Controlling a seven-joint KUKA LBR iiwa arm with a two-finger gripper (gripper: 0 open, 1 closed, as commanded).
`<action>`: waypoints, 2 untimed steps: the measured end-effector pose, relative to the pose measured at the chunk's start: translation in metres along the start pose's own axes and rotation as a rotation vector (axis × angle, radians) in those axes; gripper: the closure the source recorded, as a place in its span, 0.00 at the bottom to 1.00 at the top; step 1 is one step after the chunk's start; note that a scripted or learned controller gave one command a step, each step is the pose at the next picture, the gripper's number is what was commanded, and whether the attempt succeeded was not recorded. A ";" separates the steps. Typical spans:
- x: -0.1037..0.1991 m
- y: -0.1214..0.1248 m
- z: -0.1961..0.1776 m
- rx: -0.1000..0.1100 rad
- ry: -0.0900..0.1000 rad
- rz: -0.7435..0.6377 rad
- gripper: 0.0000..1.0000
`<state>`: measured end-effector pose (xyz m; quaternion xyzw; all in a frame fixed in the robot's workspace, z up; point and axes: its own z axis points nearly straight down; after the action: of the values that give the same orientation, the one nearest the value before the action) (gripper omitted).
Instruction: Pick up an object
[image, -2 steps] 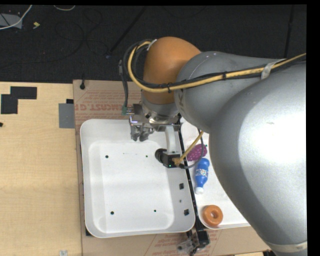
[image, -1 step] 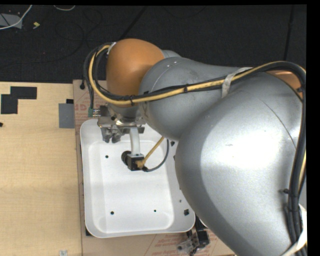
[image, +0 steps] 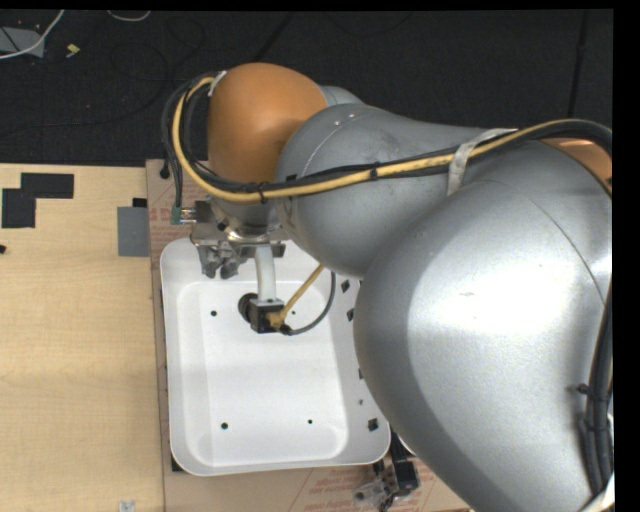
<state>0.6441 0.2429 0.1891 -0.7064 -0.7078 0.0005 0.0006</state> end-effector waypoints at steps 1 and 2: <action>0.000 0.000 -0.011 0.000 -0.001 -0.002 1.00; 0.000 0.000 -0.021 0.000 -0.001 -0.004 1.00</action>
<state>0.6441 0.2428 0.2097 -0.7050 -0.7092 0.0007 0.0001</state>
